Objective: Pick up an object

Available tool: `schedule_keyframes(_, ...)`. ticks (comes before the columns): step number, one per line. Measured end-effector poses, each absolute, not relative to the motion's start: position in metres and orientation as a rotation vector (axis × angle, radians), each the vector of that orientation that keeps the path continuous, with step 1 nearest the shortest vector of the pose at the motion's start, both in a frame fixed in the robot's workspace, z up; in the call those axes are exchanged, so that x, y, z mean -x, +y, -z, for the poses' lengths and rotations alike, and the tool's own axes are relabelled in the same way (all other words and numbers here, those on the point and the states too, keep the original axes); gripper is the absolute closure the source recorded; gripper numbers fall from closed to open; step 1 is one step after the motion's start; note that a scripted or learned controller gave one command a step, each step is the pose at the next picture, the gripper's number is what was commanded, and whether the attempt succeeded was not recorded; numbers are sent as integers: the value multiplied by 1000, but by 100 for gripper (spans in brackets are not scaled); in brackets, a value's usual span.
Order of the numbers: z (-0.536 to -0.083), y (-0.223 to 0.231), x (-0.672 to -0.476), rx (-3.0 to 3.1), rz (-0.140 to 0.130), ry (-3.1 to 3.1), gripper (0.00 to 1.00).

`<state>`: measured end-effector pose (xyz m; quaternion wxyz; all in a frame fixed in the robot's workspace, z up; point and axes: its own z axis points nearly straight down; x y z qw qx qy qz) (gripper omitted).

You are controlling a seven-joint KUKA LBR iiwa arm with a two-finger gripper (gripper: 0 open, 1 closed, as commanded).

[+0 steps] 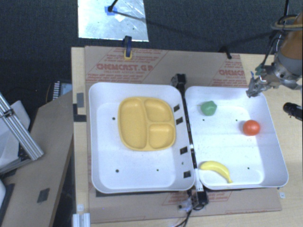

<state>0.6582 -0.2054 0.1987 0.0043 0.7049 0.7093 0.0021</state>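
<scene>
While the gripper (254,90) hovers beyond the tomato (251,127), grip unreadable, you see nothing picked up yet.

A yellow 3-compartment tray (145,123) lay in the left bin (102,174); a foil sheet (94,13) sat beyond the bench.

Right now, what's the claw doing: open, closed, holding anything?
Claw: over the far right corner of the right bin, nothing visible between its fingers; open or closed cannot be told.
</scene>
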Motion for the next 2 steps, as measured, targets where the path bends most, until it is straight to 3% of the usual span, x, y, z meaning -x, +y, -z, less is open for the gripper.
schedule_keyframes(1,-228,-206,-660,-2209,-5,2225,100)
schedule_keyframes(2,-234,-159,-649,-2210,-4,2231,100)
